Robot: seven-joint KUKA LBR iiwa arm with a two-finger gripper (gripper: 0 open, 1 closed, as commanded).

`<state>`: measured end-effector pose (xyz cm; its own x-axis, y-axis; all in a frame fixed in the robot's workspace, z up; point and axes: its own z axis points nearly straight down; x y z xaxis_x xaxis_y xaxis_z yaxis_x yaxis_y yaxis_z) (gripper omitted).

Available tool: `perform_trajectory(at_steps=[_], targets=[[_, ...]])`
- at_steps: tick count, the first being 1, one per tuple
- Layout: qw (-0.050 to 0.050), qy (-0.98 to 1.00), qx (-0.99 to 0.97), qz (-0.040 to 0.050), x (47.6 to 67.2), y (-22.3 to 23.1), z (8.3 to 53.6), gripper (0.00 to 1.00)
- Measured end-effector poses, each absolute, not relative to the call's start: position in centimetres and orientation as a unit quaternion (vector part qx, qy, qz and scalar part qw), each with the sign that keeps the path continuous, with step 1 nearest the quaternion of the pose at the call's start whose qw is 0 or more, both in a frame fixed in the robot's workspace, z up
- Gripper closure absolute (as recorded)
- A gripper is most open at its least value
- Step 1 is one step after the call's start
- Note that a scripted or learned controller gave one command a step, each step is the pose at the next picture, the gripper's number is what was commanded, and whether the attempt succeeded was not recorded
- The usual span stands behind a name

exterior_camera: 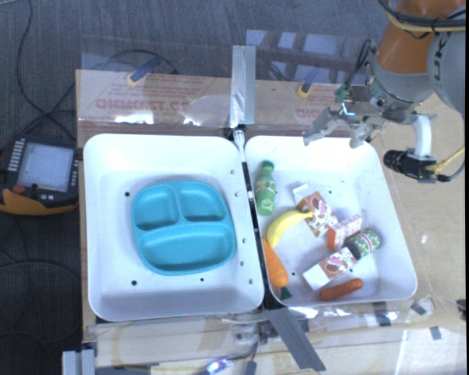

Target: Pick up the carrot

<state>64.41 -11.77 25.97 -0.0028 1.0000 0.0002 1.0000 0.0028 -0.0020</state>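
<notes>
Lying against the left wall of the right bin [391, 209], near its front corner, the carrot [275, 269] points its green end toward the front rim. Just behind it a banana [284, 225] curves across the floor, and a green bottle [265, 187] stands farther back along the same wall. To the right sit several small packages: a red and white carton [316, 212], a smaller red pack [345, 230], a green-labelled can [365, 242] and a white box [333, 266]. A red sausage [341, 289] rests by the front edge. The left bin [102, 233] holds a blue divided tray [184, 225]. Above the right bin's back rim hangs the tool [338, 135], its two fingers spread apart and gripping nothing, well apart from the carrot. A pendant [35, 174] lies on the floor beside the surface.
</notes>
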Motion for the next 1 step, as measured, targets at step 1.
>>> perform_trajectory(at_steps=[1], targets=[[-0.007, -0.646, -0.763, -0.0054, 57.70, -10.08, 12.19, 0.00]])
